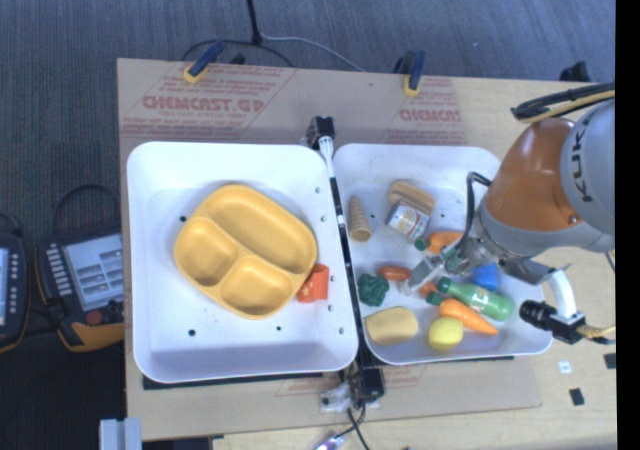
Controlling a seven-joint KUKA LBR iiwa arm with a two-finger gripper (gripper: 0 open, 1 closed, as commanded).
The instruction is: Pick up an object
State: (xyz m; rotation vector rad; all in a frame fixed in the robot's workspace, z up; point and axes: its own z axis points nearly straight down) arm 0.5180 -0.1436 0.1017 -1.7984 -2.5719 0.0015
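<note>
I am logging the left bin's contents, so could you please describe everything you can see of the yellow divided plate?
The yellow divided plate looks like smooth moulded plastic, rounded in outline, with three recessed compartments: one large along its upper right and two smaller ones toward the lower left. It lies flat and right side up, turned at a slant, near the middle of the left bin. A small red-orange block sits against its lower right rim.
</note>
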